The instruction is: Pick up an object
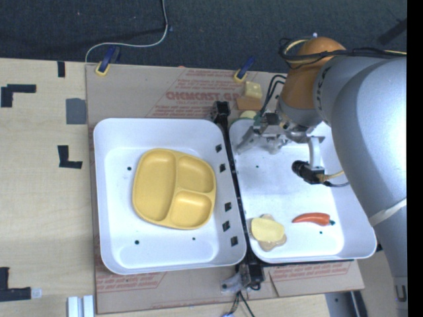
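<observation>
Brown cardboard underlies both bins; in the right bin (pixel 350 243), a red chili pepper (pixel 311 219) lies free beyond the gripper (pixel 264 136), whose grip I cannot tell.

A yellow tray (pixel 174 189) takes up the middle of the left bin (pixel 112 243), leaving bare margins along its walls. The right bin (pixel 357 240) lies open mid-floor; a chili (pixel 310 219) and a pale slice (pixel 267 231) occupy its lower part, the arm (pixel 360 111) its upper right.

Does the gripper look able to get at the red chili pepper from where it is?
Probably yes: the red chili pepper lies alone on the right bin's floor, apart from the yellow potato-like piece, and nothing covers it below the gripper.
</observation>
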Controlling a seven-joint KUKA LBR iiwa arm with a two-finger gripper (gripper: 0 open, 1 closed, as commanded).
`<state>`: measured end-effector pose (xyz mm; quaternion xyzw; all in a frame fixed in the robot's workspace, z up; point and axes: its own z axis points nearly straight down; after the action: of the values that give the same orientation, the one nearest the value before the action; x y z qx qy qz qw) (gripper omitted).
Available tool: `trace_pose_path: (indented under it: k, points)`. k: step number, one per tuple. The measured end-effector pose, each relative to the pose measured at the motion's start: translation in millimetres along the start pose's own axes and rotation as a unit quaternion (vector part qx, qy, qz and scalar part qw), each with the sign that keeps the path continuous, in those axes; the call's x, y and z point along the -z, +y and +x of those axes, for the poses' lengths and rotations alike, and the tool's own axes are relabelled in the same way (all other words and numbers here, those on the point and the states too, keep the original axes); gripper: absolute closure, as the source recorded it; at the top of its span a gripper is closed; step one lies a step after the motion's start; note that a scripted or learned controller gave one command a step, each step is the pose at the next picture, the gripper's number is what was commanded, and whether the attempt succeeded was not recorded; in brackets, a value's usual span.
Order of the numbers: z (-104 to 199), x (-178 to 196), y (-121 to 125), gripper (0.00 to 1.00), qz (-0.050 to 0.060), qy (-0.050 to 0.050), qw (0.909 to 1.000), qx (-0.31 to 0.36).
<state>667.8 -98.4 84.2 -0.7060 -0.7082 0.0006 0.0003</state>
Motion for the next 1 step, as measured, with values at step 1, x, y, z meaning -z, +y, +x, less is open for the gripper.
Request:
trace_pose_path:
  k: [1]
  points:
    - [-3.5, 0.2, -17.2, 0.00, 0.000, -0.001, 1.0000, -0.001]
